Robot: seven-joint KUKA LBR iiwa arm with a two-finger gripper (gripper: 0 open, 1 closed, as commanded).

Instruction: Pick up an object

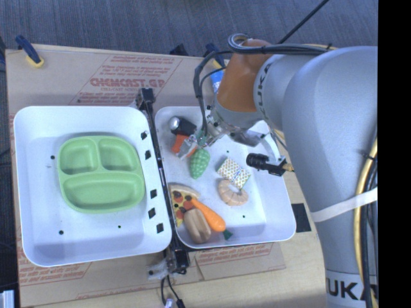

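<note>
Green bumpy toy (199, 163) beneath gripper (204, 140)

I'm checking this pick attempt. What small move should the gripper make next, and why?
Probably a short straight descent: the gripper hangs in the right bin just above the green toy, with the orange piece close beside it, so sideways drift risks the wrong thing.

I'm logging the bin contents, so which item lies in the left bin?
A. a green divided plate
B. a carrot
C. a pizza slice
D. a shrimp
A: the green divided plate lies in the left bin, while the carrot, pizza slice and shrimp all lie in the right bin.
</note>
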